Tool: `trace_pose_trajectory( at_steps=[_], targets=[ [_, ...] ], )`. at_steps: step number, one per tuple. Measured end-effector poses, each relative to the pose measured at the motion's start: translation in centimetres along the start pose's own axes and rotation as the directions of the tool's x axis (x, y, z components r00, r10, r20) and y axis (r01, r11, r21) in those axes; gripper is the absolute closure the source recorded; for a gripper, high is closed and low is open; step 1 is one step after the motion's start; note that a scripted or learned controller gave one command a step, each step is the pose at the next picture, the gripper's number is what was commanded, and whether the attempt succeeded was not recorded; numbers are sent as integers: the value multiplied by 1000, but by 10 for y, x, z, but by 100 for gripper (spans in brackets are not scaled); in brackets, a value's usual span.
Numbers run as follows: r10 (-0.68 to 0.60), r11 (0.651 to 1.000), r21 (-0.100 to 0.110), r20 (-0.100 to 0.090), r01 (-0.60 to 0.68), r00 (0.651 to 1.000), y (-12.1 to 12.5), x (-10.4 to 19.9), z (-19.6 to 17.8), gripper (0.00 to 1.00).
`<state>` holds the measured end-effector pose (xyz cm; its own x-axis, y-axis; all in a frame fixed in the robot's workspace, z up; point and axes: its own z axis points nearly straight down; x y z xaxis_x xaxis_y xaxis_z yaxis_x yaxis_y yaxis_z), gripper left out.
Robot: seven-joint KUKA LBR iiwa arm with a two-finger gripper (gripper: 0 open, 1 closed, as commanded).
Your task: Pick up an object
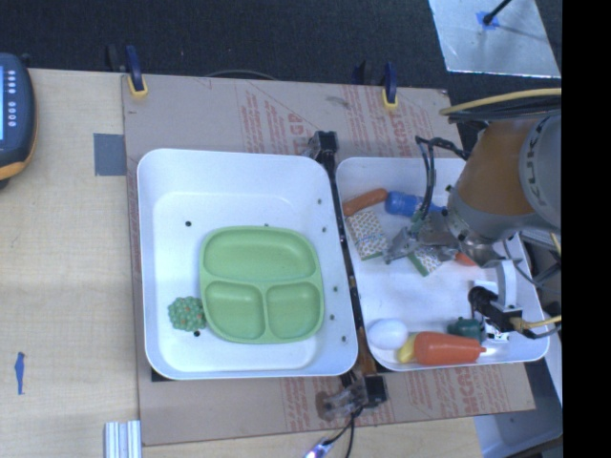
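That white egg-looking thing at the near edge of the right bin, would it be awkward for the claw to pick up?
Probably yes. The white egg looks smooth and rounded, so two fingers could slip off it. Its shape suggests it would roll if nudged, though the carrot lying beside it and the right bin's wall close by might stop it. Whether it is fragile, the picture cannot tell.

Bright, even overhead light; slightly soft focus.

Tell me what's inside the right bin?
The right bin holds a sausage, a blue piece, patterned cloth, a white egg and a carrot. The arm covers its far right part, so anything beneath is hidden.
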<state>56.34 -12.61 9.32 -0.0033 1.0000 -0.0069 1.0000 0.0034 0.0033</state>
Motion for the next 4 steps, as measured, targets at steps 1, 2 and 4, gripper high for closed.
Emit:
trace_pose_trajectory(
  at_steps=[1,2,4],
  targets=[
    [-1,1000,-4,0,1,1000,2,-1,-15,100],
    [4,1000,2,-2,-4,1000,1,-62,-58,100],
    [-6,1000,3,-5,6,1000,35,8,-7,0]
  ],
)
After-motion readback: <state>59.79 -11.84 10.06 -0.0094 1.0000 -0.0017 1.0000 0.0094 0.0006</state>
